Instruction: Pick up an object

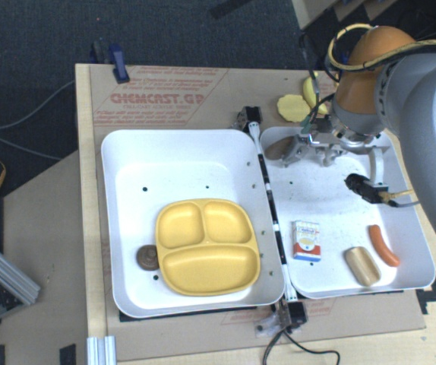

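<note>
On the table [89,204], the left bin [127,158] holds one yellow divided plate [205,245], sitting toward the near wall, with bare floor behind it. One small brown round object [147,258] lies just beside the plate's left edge, partly tucked under it and too small to identify. The right bin [332,204] holds one small white and red carton [307,241] near the shared wall, one tan bread-like roll [361,265] and one orange sausage [383,245] close together by the near right corner; its middle floor is open. At that bin's far end the arm [415,74] covers the corner, and the hand [320,144] sits low there; whether it is spread or pressed together cannot be told. A yellow object [294,106] behind the bin is partly hidden by the arm.
</note>
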Robot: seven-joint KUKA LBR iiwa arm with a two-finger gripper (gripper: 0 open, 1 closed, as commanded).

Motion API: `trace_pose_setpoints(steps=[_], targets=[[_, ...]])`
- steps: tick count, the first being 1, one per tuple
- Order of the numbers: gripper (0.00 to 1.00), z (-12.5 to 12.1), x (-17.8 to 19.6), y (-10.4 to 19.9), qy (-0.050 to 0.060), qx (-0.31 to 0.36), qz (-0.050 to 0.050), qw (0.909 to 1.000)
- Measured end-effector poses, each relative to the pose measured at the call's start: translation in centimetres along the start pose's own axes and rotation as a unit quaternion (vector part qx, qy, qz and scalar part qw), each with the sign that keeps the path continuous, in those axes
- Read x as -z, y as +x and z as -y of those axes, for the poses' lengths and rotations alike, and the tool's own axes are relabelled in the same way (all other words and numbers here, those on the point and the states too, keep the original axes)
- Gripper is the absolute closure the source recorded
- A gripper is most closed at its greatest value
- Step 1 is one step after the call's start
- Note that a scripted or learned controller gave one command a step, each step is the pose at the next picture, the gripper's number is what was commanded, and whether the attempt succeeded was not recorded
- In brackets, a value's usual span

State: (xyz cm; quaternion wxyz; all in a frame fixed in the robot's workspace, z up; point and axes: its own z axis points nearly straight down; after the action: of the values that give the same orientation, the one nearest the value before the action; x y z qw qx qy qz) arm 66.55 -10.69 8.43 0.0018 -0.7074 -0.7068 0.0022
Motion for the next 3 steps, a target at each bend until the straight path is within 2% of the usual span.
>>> trace_pose_setpoints(steps=[3], targets=[[0.00, 0.10, 0.00, 0.99, 0.002, 0.000, 0.002, 1.0000]])
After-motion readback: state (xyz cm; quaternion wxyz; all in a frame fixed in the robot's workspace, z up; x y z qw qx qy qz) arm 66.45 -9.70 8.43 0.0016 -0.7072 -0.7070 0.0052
